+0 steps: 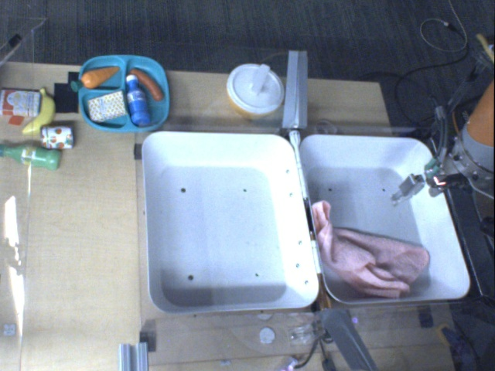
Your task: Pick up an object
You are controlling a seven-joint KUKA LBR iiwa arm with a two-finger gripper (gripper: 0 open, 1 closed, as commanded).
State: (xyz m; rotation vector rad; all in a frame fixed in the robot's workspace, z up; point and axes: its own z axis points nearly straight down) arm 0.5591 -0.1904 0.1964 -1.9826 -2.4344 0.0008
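Note:
A crumpled pink cloth lies in the right white bin, against its near wall and left side. My gripper hangs over the right rim of that bin, up and to the right of the cloth and well apart from it. The arm's orange band shows at the frame's right edge. Nothing is visibly held.
The left white bin sits beside the right one. Behind the bins stand a white lidded cup and a blue divided tray of toy food. A banana, a can and a green bottle lie at far left.

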